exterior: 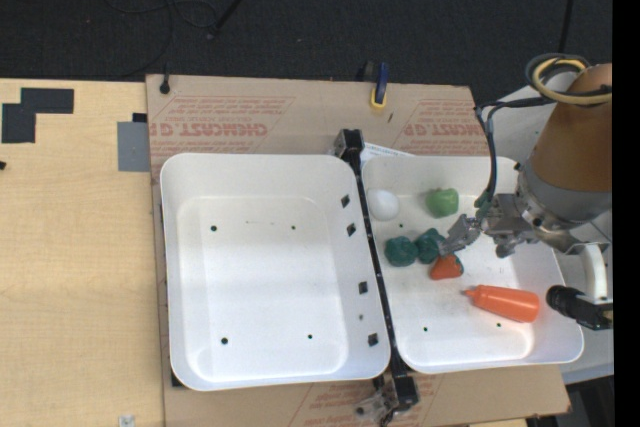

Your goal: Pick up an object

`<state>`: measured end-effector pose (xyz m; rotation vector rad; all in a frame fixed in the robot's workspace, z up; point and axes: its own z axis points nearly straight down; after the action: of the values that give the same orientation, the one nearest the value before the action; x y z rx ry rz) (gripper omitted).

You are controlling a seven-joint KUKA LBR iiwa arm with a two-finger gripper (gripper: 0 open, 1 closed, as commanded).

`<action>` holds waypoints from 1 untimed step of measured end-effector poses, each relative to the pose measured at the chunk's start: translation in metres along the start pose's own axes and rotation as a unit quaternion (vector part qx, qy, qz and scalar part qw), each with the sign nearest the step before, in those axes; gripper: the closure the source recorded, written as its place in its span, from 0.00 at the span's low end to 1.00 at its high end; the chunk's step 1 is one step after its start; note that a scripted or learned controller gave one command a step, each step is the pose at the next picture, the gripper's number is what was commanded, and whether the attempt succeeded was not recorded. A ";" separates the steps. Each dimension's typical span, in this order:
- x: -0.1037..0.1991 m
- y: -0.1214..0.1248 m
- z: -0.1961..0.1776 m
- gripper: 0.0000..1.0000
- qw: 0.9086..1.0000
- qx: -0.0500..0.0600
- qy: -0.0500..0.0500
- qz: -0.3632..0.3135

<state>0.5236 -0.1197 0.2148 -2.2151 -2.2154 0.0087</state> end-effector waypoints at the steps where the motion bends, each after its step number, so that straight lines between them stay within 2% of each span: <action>1: 0.022 0.013 0.135 0.00 1.000 0.000 -0.001 0.000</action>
<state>0.5354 -0.0969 0.0794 -2.2157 -2.2172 0.0113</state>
